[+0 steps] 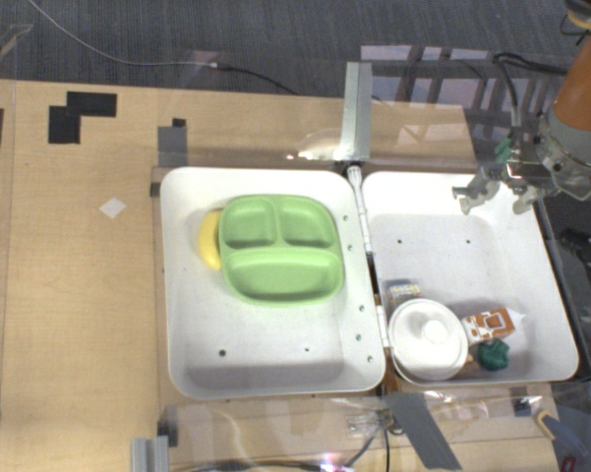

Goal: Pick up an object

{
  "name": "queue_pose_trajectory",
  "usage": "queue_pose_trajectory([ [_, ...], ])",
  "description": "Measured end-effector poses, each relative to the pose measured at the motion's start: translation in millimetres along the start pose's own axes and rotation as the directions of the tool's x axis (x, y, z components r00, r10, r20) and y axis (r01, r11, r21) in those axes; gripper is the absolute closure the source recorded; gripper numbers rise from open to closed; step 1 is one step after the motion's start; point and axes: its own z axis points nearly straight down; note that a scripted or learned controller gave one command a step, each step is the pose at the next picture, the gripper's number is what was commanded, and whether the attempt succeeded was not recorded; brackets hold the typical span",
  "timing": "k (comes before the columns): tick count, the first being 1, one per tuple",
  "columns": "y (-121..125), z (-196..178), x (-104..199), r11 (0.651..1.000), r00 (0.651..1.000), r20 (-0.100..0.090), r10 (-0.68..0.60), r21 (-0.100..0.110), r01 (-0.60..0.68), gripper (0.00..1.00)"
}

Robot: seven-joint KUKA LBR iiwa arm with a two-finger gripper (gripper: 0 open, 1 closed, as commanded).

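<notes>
Right bin [536, 264] under the fingers [469, 199], left bin [187, 293] well left of them. Black tape marks [79, 114] (far left on bench [69, 293]). Metal post [358, 111] left of fingers.

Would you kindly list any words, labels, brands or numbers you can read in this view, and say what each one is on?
No text is readable.
Small orange-and-white packet in the right bin: has printing, too blurred to read.
Small patterned item beside the white bowl: markings too small to read.
Green divided plate: no lettering visible.
</notes>
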Motion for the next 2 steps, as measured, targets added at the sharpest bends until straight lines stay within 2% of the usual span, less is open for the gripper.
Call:
queue_pose_trajectory([
  [1, 33, 63, -49, 0.991, 0.991, 0.001, 0.13, 0.001, -0.13, 0.0],
  [2, 3, 173, -54, 0.845, 0.845, 0.0, 0.535, 0.0, -0.535, 0.0],
])
